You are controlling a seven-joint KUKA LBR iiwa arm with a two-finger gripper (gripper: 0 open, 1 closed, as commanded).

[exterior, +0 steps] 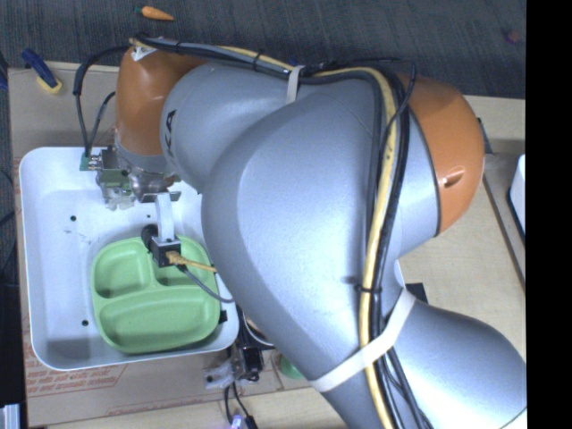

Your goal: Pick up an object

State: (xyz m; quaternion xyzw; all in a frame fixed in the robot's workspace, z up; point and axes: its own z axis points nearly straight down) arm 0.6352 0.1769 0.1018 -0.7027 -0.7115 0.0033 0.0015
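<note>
This is a robotics lab or test cell: a grey and orange industrial arm (340, 204) strung with cables strapped on by white ties reaches over a shallow white bin (45, 239) on a plain wooden desk (447, 266), with dark carpet (268, 7) beyond.

Green divided tray (143, 302), 3 compartments, lying flat in left white bin (45, 239), near front wall.

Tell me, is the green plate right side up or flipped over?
Right side up. The green divided plate lies flat in the left white bin, and its hollow sections face upward with raised ridges between them.
</note>
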